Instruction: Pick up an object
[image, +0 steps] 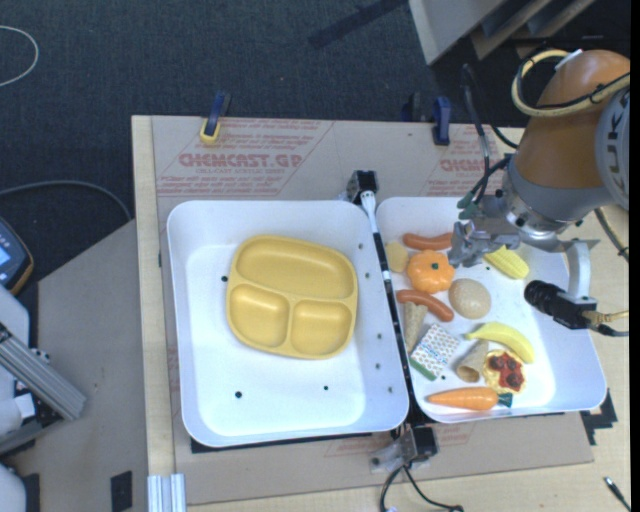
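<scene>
Toy food fills the right bin (590, 385), and any piece of it would serve for a pick. The gripper (468, 243) hangs low over the bin's upper middle, just above and to the right of the small orange pumpkin (431, 271); whether it is released or clenched I cannot tell, as the wrist hides its tips, and nothing is visibly grasped.

The crowding is the main risk. The pumpkin touches a red sausage (427, 241) above, another sausage (424, 303) below, and sits just beside a pale round bun (469, 297). A descent here could land on two pieces at once, push them apart, or pinch only an edge so the piece slips out on the lift. The pumpkin and bun are rounded and would likely roll away from an off-centre squeeze.

The same bin also holds a yellow corn piece (507, 263), a banana (507, 340), a checked wedge (435, 350), a carrot (461, 399) and a slice with red topping (506, 370). The left bin (200, 380) holds one thing, a yellow divided plate (293, 296), lying flat near its middle, well apart from the arm.
</scene>
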